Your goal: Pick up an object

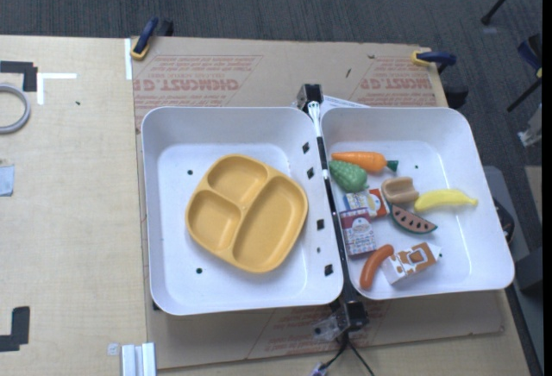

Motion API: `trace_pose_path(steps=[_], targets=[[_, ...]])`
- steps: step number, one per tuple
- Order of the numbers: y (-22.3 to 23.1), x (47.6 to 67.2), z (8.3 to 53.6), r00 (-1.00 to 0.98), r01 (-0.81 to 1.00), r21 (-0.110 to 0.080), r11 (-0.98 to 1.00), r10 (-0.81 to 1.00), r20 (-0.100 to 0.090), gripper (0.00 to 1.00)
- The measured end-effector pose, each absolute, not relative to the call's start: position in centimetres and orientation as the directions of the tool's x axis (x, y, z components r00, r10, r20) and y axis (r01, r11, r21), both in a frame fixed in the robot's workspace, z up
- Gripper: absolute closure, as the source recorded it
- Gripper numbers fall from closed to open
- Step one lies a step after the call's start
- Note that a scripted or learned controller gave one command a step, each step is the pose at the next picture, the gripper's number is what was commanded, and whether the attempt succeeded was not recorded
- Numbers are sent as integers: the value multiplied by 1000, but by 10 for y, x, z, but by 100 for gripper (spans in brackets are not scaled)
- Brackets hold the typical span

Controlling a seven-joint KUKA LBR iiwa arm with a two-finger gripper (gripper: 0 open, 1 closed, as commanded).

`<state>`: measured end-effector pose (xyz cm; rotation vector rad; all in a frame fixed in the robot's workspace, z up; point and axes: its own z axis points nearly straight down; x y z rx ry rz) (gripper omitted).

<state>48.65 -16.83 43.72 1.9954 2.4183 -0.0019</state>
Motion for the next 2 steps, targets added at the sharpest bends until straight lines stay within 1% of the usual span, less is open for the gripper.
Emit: trace_pose_path(steps=[2], targets=[[-169,489,457,-193,981,6,193,981,-12,100]])
